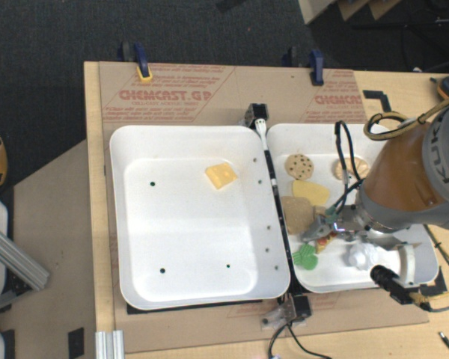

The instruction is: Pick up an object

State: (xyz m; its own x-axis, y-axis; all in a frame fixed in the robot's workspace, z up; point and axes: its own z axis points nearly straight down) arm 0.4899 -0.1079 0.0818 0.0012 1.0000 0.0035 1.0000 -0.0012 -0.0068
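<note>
The tool (pixel 322 234) sits low in the right bin (pixel 426 264), beside a green piece (pixel 307 258) and a tan slab (pixel 297 214); whether it is apart or clamped is unclear. The arm (pixel 404 178) hides much of this bin. A yellow piece (pixel 221 176) lies in the left bin (pixel 135 200).

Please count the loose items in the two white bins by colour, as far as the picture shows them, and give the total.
Yellow: 2, a block in the left bin and a piece in the right bin.
Tan: 3, a dotted cookie, a round piece and a flat piece.
Green: 1, a small item.
Total: 6. The arm may hide more.
</note>
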